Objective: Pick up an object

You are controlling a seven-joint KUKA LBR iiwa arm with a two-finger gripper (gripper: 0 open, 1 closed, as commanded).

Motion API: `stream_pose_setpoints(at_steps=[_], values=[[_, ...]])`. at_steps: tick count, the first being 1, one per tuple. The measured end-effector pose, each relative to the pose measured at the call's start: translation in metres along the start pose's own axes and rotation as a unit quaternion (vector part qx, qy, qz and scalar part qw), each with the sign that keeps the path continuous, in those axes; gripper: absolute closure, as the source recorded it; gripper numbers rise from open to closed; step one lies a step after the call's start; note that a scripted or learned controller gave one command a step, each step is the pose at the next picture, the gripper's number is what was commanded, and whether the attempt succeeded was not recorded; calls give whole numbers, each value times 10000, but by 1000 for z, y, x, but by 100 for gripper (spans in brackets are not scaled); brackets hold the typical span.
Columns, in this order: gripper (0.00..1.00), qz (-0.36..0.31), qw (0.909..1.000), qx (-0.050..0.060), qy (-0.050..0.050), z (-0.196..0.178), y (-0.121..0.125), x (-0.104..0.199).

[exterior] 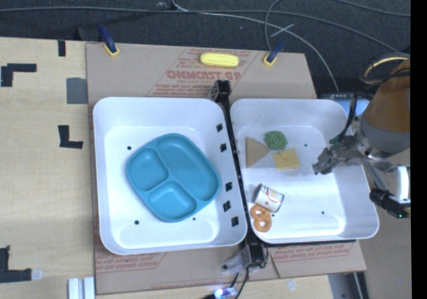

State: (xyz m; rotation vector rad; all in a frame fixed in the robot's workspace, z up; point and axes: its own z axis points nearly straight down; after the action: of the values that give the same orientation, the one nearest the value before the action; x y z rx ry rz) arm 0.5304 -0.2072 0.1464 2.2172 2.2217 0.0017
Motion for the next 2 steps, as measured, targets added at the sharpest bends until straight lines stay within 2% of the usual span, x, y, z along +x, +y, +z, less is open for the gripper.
stream_pose_setpoints(at_steps=[2], values=[[100, 1, 10000, -10, -5, -120, -9, -1]])
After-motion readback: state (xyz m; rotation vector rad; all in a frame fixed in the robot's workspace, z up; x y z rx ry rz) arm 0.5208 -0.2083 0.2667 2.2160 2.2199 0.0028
